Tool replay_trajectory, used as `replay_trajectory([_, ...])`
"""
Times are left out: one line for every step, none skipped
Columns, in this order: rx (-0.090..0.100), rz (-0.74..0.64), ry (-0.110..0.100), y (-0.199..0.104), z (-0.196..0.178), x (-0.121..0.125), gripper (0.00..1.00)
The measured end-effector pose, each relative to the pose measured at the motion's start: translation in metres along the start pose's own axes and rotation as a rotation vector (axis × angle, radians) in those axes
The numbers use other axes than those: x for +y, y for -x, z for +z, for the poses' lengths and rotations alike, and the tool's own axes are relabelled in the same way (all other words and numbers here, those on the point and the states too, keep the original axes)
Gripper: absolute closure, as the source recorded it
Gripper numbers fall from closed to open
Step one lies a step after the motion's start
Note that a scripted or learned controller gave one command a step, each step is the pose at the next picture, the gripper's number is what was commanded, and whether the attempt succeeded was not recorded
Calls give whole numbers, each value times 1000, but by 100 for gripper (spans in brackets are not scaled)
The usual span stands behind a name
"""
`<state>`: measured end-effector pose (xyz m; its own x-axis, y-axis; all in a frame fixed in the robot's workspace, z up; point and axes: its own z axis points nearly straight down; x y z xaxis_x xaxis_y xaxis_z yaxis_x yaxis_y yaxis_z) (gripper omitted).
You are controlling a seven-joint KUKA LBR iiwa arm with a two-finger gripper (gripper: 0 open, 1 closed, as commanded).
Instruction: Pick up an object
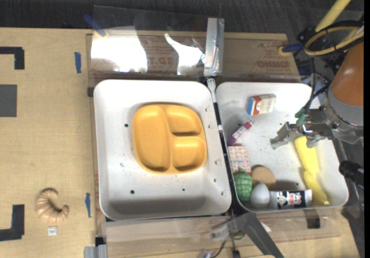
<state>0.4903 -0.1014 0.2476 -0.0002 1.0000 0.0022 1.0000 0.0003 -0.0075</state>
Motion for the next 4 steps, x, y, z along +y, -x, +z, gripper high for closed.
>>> replay_trajectory([-3, 16, 16, 42, 150, 9, 0])
replay_trajectory([-7, 131, 13, 5, 160, 63, 0])
replay_trajectory([-3, -190, 6, 20, 145, 105, 0])
replay_trajectory([-3, -265, 7, 4, 159, 155, 0])
